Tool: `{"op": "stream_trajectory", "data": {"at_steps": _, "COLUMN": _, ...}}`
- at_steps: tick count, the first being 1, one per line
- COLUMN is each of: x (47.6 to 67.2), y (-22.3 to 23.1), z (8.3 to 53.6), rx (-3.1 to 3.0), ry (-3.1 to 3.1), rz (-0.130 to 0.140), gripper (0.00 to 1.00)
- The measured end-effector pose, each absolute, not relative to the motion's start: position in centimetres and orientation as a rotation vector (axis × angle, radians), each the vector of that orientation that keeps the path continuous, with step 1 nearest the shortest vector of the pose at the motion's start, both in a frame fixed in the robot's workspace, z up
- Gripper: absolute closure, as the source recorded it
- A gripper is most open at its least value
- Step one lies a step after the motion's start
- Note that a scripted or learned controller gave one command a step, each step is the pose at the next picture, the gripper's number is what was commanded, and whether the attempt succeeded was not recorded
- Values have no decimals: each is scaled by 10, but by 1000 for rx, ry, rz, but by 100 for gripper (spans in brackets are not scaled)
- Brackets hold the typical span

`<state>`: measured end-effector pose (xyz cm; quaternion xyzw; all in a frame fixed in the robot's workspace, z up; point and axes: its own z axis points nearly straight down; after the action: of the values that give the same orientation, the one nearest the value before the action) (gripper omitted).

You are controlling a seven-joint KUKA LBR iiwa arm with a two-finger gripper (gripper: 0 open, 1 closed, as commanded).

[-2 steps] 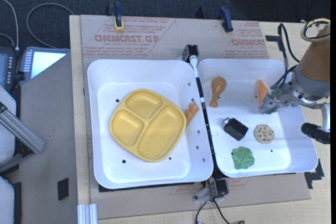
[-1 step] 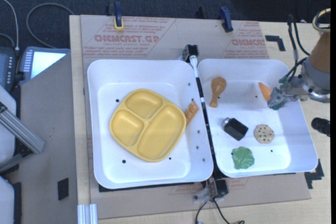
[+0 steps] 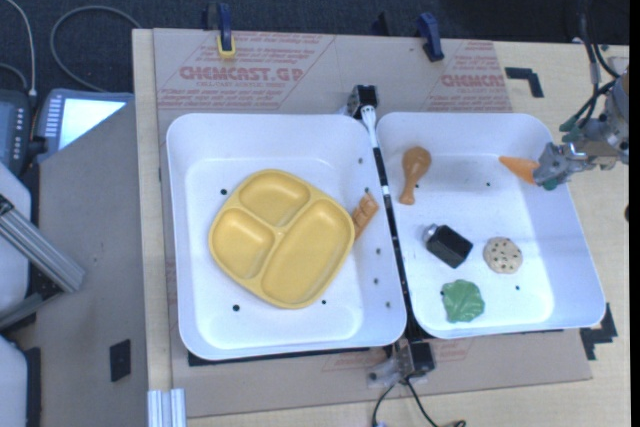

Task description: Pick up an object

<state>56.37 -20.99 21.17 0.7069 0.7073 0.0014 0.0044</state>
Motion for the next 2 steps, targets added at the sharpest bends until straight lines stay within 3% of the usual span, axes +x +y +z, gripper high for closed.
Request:
{"op": "stream_trajectory", "data": {"at_steps": 1, "x": 564, "y": -210, "z": 210, "rx": 2219, "ry": 2220, "rz": 1, "gripper": 100}}
{"op": "stream_trajectory", "data": {"at_steps": 2, "x": 557, "y": -163, "z": 219, "rx": 2218, "ry": 2228, "rz": 1, "gripper": 100}}
